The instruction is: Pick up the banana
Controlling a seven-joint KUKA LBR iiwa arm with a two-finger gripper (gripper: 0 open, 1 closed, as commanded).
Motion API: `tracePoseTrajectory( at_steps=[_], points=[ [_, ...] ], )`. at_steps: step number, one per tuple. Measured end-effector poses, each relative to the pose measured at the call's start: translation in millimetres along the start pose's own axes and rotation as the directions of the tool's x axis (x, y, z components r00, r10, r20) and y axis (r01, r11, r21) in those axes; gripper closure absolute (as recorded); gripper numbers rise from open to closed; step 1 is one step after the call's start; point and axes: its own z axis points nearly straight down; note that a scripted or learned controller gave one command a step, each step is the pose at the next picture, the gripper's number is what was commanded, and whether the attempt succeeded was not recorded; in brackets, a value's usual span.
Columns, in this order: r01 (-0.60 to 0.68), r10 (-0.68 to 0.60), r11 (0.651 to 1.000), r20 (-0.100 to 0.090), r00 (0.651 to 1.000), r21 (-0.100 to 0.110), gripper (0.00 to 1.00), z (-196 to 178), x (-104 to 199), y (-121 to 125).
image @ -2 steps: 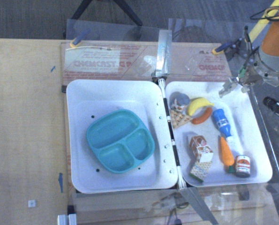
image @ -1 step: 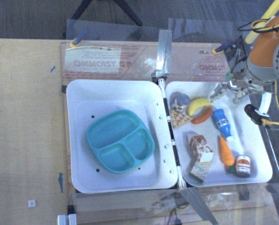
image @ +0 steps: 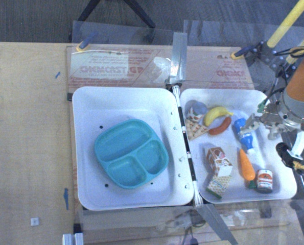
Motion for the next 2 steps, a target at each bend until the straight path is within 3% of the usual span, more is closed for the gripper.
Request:
tracePoseTrajectory(
  at_steps=[1,2],
  points=[
    [-0.099,0.099,0.995,-0.010,0.995,0.001,0.00,25,-3,-28],
    [-0.111,0.111,0.994,0.000,0.994,0.001,0.00,-56,-8,-91]
  ],
)
